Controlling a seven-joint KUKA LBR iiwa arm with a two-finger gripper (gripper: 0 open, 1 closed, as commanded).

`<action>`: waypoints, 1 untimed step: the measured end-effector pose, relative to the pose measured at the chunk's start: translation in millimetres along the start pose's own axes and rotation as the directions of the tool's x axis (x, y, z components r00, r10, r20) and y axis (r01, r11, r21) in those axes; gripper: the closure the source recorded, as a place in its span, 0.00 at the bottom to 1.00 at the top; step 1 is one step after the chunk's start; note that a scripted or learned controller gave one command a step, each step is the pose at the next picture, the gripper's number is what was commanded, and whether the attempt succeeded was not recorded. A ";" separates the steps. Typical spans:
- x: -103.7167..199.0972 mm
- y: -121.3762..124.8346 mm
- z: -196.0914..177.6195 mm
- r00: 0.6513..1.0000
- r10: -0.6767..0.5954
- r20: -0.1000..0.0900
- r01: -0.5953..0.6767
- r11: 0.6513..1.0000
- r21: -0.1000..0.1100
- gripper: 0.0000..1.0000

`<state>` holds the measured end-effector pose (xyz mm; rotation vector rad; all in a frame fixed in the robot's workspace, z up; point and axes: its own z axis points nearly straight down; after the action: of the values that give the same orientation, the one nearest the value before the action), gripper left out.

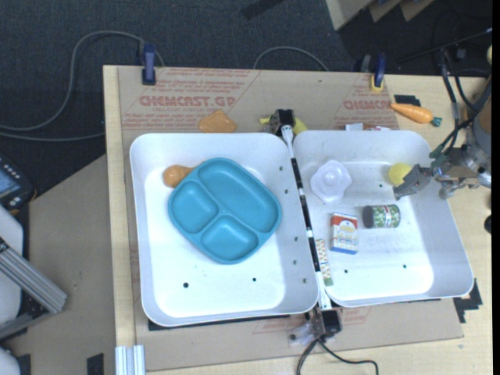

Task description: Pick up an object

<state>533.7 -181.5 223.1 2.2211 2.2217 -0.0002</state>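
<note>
Gripper [426,180] sits over the right bin's [437,280] far right side, just beside a yellow object [399,171]; can't tell how the claw stands. Right bin also has a clear cup [330,180], a small can [382,216] lying on its side, and a carton [344,233] near the middle. Left bin [156,287] holds a blue tray [224,208], with an orange item [175,175] touching its upper left edge.

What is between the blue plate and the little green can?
In the camera view, between the blue plate and the green can run the two bins' adjoining rims, then a small red-and-white carton.
</note>
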 end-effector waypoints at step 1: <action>-16.4 55.4 136.9 1.000 -0.002 -0.002 0.002 1.000 0.006 0.00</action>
<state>589.1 -198.0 86.2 2.2227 2.2277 -0.0050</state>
